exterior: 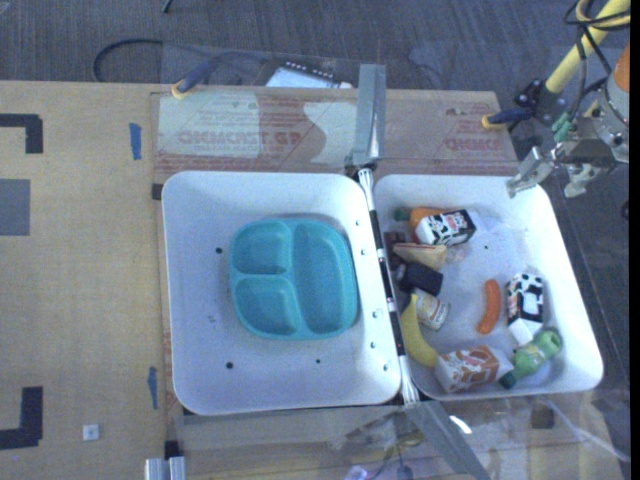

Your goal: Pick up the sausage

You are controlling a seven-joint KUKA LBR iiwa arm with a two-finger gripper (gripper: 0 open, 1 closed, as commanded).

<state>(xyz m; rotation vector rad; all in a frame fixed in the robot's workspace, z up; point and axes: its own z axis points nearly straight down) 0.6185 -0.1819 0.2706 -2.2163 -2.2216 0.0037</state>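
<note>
Pale wood bench fills the nearest ground and carries two shallow white bins side by side. Closest in the right bin sit an orange juice carton and a green bottle against the front wall, with a yellow banana curving along the left wall. Just beyond them the sausage, orange-red and slim, lies nearly upright on the bin floor, with a black-and-white cow-print carton just beside it on its right and a small jar to its left. Farther back a second cow-print carton rests near the far wall. The left bin holds a teal divided plate at its middle. Past the right bin's far right corner the gripper hangs above the rim, well apart from the sausage, its two fingers spread and holding nothing. Behind the bins lie cardboard sheets, then grey floor.
</note>
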